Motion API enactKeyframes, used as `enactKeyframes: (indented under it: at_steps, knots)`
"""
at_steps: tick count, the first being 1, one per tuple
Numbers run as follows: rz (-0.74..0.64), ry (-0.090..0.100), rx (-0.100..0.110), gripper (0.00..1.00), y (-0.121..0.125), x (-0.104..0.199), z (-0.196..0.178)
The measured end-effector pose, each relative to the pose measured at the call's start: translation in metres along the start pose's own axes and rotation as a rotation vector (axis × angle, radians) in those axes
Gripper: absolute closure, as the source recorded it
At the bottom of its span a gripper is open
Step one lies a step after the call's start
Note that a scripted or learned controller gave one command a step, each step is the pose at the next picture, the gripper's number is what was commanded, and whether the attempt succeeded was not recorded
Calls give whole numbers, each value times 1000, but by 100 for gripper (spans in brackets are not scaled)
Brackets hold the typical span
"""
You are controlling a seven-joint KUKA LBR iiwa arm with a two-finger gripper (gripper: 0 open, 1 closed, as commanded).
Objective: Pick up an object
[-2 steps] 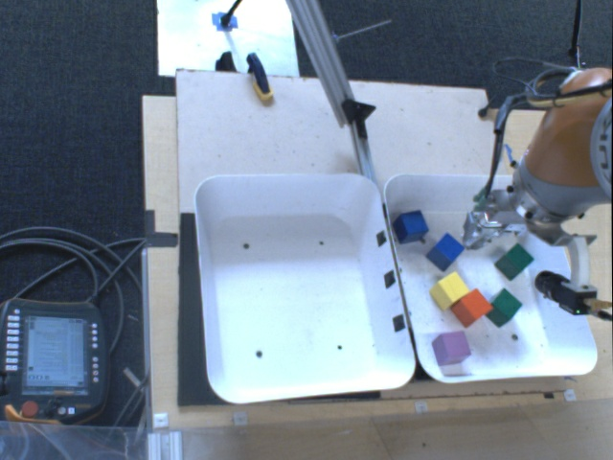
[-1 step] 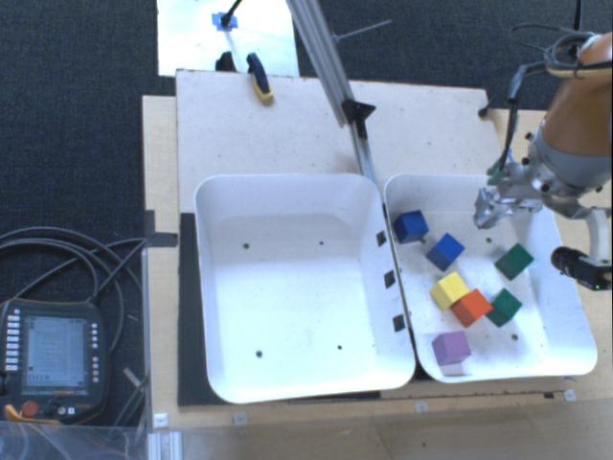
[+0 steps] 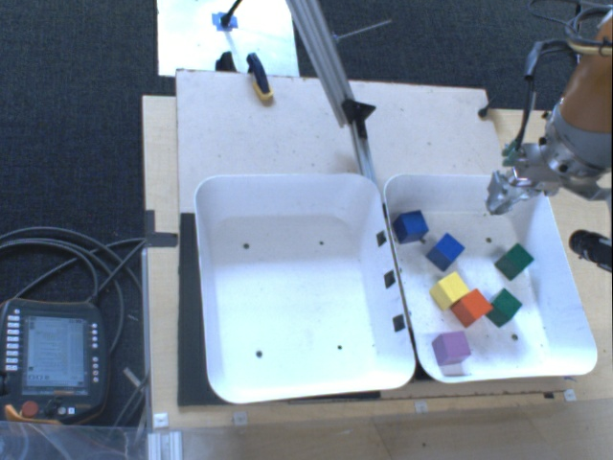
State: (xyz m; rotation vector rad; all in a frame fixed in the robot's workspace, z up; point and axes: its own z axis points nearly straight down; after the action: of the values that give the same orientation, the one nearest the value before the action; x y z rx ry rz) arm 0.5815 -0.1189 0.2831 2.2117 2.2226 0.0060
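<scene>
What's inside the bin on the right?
The right bin holds seven blocks: two blue, two green, one yellow, one orange and one purple. The gripper hides part of the far rim.

Seven blocks — two blue (image 3: 411, 225), two green (image 3: 514, 261), one yellow (image 3: 448, 289), one orange (image 3: 471, 307), one purple (image 3: 451, 348).

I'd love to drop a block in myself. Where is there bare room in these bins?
The left bin offers bare floor wall to wall. The right bin is crowded mid-floor around the yellow cube and orange cube; free patches lie near the gripper.
</scene>
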Motion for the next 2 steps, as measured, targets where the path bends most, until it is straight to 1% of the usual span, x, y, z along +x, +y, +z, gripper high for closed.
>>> enactKeyframes:
  at_steps: [1,2]
  knots:
    - [-5,3,5,100,-7,51,-4]
    - [-7,4,6,100,-16,112,-1]
